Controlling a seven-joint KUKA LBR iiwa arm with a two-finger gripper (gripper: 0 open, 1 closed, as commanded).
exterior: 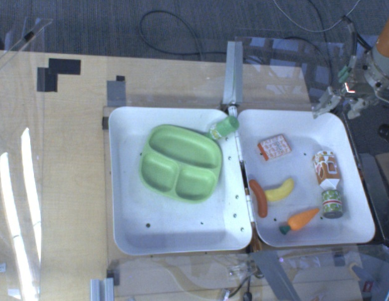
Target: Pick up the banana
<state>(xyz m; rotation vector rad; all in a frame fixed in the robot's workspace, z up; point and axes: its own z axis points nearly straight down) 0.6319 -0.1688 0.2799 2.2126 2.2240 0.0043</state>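
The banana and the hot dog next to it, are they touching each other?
Cannot tell. In the camera view the banana lies right beside the hot dog, its lower left tip meeting the hot dog's edge, but the picture is too coarse to show contact or a gap.

One fixed camera above the bench (56,168), looking down at a slant, both white bins (175,240) in frame

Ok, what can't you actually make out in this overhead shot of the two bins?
- Metal claw at the right bin's far corner: small and blurred, so the finger state is unreadable.
- Grey arm: cut off by the right edge.
- Small red-and-white packet and white-and-orange bottle: print too small to read.
- Pale green cup at the bins' divider: too blurred to identify surely.
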